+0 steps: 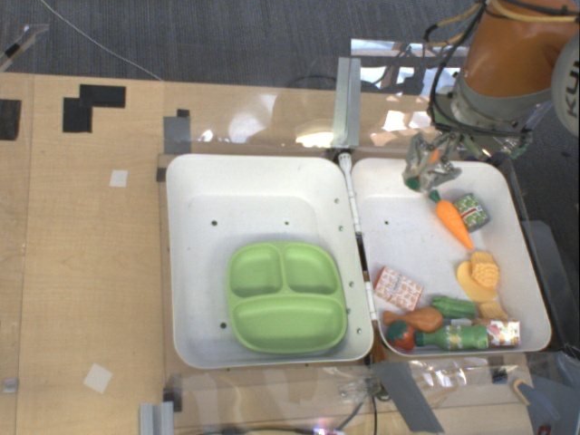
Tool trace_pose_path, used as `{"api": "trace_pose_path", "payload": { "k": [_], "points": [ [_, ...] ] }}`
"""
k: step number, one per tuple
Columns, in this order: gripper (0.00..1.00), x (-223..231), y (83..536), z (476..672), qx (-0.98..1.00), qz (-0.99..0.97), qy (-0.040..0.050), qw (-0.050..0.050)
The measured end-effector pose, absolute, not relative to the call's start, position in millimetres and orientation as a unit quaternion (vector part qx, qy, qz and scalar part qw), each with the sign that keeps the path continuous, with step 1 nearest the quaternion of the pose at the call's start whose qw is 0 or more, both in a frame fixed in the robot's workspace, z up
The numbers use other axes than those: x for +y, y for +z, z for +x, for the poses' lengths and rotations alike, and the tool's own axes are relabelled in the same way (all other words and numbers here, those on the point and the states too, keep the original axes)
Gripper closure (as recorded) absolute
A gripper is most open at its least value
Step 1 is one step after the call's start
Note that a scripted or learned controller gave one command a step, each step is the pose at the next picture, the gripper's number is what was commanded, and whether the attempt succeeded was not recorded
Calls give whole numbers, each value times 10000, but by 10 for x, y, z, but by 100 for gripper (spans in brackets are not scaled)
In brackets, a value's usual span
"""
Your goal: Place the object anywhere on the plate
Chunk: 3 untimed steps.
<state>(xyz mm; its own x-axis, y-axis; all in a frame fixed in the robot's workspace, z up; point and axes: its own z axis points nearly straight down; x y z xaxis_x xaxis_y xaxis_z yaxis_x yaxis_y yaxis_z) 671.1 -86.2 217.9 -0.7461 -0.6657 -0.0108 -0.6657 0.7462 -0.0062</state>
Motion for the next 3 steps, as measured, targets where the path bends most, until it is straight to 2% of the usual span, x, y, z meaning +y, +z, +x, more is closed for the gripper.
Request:
{"api": "trace_pose_path", "payload": {
  "k": [1, 2, 3],
  "points": [
    [100, -55, 2010, 6705, 8984, -4391, -3, 53],
    [100, 713, 1872, 6568, 8295, -5585, -2, 48],
    [100, 1242, 1309, 6107, 7357, -6773, 11, 24]
  ]
}}
